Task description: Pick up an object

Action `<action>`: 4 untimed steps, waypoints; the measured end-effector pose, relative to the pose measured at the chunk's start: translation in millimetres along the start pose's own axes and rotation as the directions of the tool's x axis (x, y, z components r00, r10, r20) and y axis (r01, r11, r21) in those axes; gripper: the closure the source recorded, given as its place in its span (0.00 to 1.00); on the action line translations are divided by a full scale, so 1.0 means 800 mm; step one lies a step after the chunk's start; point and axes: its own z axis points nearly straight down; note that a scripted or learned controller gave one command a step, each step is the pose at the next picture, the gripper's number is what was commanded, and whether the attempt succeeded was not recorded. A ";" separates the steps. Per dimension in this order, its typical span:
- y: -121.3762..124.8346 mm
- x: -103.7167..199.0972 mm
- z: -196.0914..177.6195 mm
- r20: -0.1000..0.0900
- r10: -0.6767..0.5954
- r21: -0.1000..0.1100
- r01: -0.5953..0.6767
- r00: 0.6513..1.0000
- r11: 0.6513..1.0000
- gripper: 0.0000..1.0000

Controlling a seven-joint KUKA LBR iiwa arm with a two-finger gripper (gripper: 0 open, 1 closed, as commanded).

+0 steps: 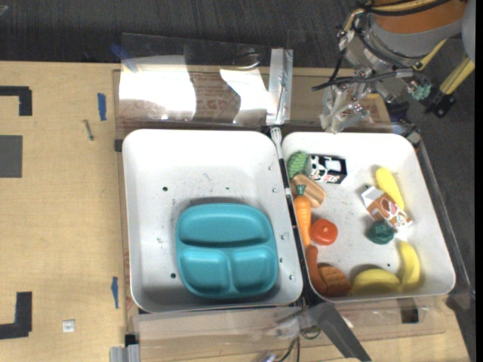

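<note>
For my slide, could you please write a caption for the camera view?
Gripper above the far edge of the right bin of toy food; a teal tray lies in the left bin.

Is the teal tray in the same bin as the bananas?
No, the teal tray lies in the left bin, while the bananas lie in the right bin.

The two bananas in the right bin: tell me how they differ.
The upper banana is nearly straight and lies apart from the bin's edge; the lower banana is bigger, curves sharply and hugs the near right corner of the right bin. Both are yellow and lie flat.
</note>
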 end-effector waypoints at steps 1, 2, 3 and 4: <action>-0.031 0.020 0.038 -0.006 -0.213 -0.006 0.213 0.977 0.977 1.00; -0.031 0.016 0.020 0.005 -0.211 0.001 0.211 0.977 0.977 1.00; -0.032 0.013 0.004 0.016 -0.209 0.007 0.209 0.978 0.978 1.00; -0.022 0.071 0.058 -0.006 -0.380 -0.008 0.380 0.925 0.925 1.00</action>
